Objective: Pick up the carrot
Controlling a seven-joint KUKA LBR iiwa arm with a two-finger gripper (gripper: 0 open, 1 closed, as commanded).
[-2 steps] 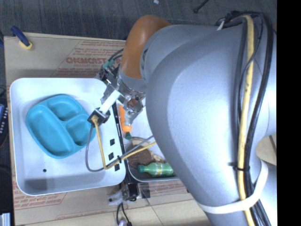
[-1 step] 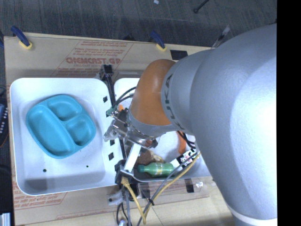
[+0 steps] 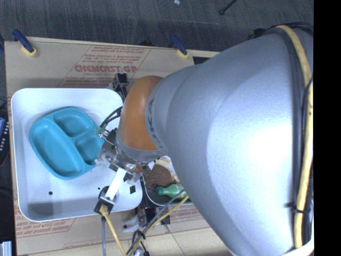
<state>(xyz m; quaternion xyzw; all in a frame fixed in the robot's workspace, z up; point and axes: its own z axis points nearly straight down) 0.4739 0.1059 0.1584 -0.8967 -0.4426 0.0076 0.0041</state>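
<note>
While the grey arm (image 3: pixel 229 127) looms over the right bin, its gripper (image 3: pixel 118 161) sits beside a blue tray (image 3: pixel 61 143); gripper state and carrot's position cannot be told.

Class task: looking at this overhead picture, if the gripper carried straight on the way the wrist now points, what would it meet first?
Probably the floor of the left white bin, just right of the blue divided tray. The gripper is largely hidden under the arm's orange band, so depth is uncertain.

fixed overhead cam, slanted down, arm (image 3: pixel 240 143) close, blocking bins (image 3: pixel 21 159)
</note>
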